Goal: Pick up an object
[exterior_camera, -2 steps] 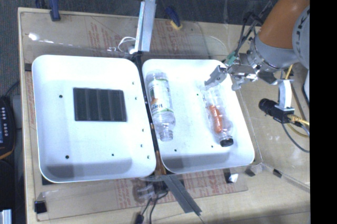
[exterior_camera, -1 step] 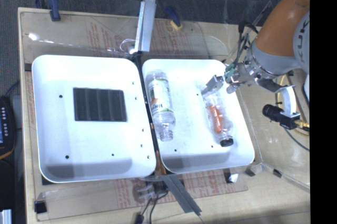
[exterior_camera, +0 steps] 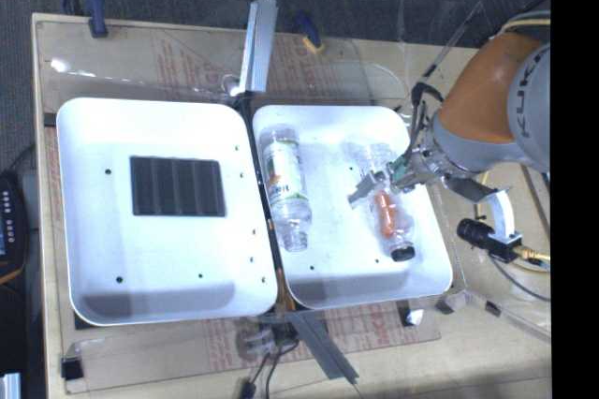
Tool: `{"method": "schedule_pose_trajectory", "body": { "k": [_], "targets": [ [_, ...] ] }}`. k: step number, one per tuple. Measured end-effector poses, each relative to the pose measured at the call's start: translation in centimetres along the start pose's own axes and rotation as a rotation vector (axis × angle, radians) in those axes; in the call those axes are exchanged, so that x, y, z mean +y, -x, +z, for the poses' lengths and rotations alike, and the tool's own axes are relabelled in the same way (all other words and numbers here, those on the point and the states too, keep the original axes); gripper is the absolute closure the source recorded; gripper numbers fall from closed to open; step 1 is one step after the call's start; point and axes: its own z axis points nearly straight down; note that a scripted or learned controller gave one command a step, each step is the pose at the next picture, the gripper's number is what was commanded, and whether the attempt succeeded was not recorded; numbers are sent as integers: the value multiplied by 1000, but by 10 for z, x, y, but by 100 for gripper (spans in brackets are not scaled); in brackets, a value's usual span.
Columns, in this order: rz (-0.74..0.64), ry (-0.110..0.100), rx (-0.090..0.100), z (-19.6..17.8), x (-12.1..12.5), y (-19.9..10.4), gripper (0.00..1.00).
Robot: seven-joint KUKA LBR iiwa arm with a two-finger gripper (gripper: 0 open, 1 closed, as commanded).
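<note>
Camera view: orange bottle [exterior_camera: 388, 221] just below pincer [exterior_camera: 367, 189] (right bin [exterior_camera: 323, 289]).

The grey arm [exterior_camera: 505, 107] enters from three o'clock, its orange band a broad curved dome near the frame's edge, with the grey wrist just below it. From the wrist the pincer [exterior_camera: 367, 189] stretches toward nine o'clock, angled slightly down. Its slim metal fingers [exterior_camera: 360, 196] point toward eight o'clock.

Hand [exterior_camera: 374, 184] above orange bottle [exterior_camera: 390, 218]
</note>
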Motion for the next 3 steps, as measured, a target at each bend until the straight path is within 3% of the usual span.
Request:
{"method": "schedule_pose_trajectory", "body": {
  "k": [1, 2, 3],
  "targets": [
    [-25, -2, 2, 36, 17, 3, 0],
    [-27, -2, 1, 26, 18, 3, 100],
    [121, 1, -1, -18, 36, 9, 100]
  ]
}}
